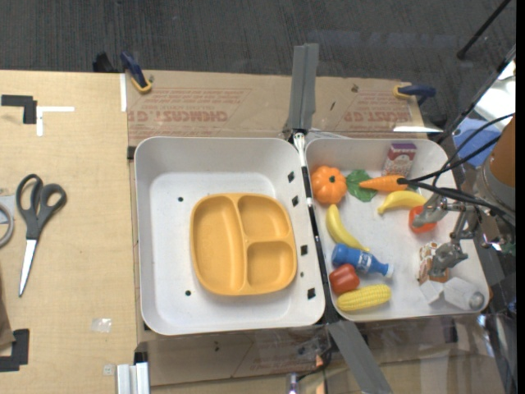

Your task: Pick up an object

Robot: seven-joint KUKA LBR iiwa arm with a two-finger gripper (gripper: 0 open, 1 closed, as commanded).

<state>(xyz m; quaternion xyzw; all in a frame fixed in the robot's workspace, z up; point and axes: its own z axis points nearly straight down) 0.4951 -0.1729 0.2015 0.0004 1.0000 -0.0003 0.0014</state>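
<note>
I see my gripper (447,257) low at the right bin's (373,322) lower right; jaws, I cannot tell. Candidate objects cluster there, the corn (363,299) nearest bottom, 1 yellow tray (244,243) sits left.

At three o'clock the arm (502,167) comes into sight as a rounded orange-brown bulge against the edge. Thin black cables (447,171) fan out from it, one long and straight toward ten o'clock, others looping down beside it. Below them hangs the gripper (447,257), a small cluster of grey metal parts with slim silvery rods and dull, boxy fittings. Its tip toward six o'clock is a darker grey lump. The metal looks bare and unpainted, and I can make out no markings or lettering.
</note>
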